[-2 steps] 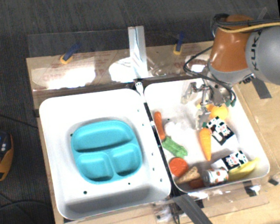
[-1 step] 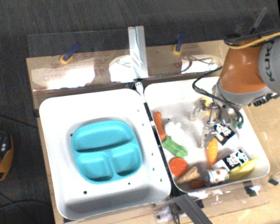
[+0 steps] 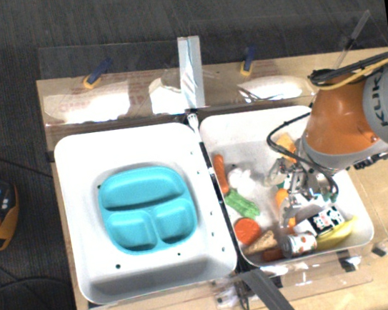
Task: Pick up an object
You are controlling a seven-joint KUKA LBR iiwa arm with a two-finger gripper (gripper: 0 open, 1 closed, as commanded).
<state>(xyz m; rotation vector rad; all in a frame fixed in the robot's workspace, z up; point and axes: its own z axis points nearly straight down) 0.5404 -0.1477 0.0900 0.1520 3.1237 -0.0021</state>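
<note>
My gripper (image 3: 293,203) hangs low inside the right bin (image 3: 248,129), over the pile of toy food at its near right. Under and around it lie a black-and-white cube (image 3: 324,220), a yellow banana (image 3: 338,233), a small bottle (image 3: 300,244) and a small orange piece (image 3: 280,197). Further left in the same bin are a red tomato (image 3: 246,230), a green vegetable (image 3: 241,202), a white lump (image 3: 241,178), a long orange sausage shape (image 3: 219,171) and a tan wedge (image 3: 264,240). The wrist hides what lies directly beneath the gripper.
The left bin (image 3: 78,204) holds a turquoise compartment tray (image 3: 146,206). The divider between the bins (image 3: 211,184) runs just left of the food. The orange wrist band (image 3: 340,125) and its cables (image 3: 278,134) overhang the right bin's far right corner.
</note>
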